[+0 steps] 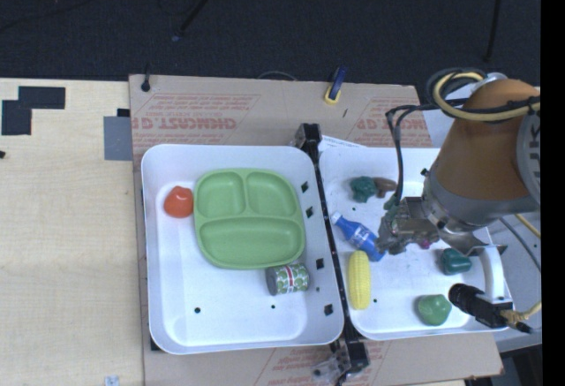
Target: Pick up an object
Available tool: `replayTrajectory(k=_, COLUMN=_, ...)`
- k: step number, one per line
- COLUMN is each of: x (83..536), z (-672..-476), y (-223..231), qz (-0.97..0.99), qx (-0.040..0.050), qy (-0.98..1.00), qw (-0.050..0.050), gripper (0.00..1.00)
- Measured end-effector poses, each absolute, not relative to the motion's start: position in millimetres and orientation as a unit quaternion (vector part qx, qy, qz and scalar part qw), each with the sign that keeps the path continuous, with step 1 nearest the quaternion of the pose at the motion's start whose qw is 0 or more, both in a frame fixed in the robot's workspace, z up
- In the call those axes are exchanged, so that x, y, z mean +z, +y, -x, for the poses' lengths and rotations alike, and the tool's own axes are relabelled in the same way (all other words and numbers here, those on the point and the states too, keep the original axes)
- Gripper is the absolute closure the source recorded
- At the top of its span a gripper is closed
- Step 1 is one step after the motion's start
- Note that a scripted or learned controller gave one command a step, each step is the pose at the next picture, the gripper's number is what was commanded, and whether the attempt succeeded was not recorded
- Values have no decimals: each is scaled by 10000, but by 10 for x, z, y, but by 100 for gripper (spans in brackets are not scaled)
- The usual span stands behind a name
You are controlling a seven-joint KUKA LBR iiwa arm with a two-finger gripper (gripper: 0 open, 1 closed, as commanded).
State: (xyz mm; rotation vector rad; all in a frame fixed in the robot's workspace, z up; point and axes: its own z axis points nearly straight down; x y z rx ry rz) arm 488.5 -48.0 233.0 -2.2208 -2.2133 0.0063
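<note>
My gripper (pixel 402 231) is low in the right bin (pixel 388 328), just right of a blue bottle (pixel 356 236) that lies slanted near the bin's left wall. The gripper's body hides its tips. A yellow corn cob (pixel 358 279) lies below the bottle. Near the bin's far side sits a dark teal object (pixel 363 189) beside a small brown piece (pixel 385 185). Another teal object (pixel 455 262) rests to the gripper's right, and a green rounded object (pixel 433 309) sits at the bin's near right corner.
The left bin (pixel 168 305) holds a green divided plate (pixel 249 218), an orange cup (pixel 178 201) at its left and a small can (pixel 288 278) lying on its side below the plate. The arm's orange band (pixel 485 146) hangs over the right bin's right half.
</note>
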Motion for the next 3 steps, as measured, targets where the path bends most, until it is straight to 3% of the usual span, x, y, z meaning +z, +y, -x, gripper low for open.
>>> replayTrajectory(k=1, x=2296, z=-4846, y=-324, qz=7068, qx=13, qy=-7074, qw=22, gripper=100)
replayTrajectory(k=2, x=2305, z=-4927, y=-355, qz=7071, qx=10, qy=-7071, qw=14, gripper=100)
replayTrajectory(k=3, x=2361, z=-4851, y=-464, qz=7072, qx=10, qy=-7070, qw=15, gripper=100)
